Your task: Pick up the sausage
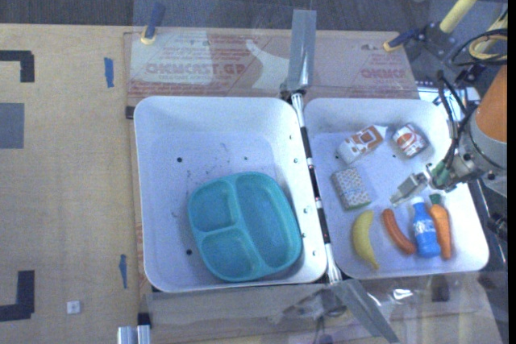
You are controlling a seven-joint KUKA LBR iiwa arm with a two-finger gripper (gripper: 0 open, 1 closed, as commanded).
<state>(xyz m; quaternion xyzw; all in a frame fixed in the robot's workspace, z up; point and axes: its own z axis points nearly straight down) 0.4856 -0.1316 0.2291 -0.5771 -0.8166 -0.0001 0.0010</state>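
Note:
The sausage [397, 230] is a short orange-red link lying on the floor of the right bin [322, 165], near its front. A banana [364, 238] lies to its left and a blue bottle [424, 230] to its right. My gripper [411, 186] reaches in from the right edge and hovers just above and behind the sausage, slightly to its right. Nothing shows in its grasp. The arm's orange band [493, 113] sits at the far right.
An orange carrot [441, 230] lies beside the bottle. A patterned box [351, 188], a white carton [360, 143] and a can [409, 139] sit further back in the right bin. The left bin [161, 133] holds a teal divided tray [243, 226].

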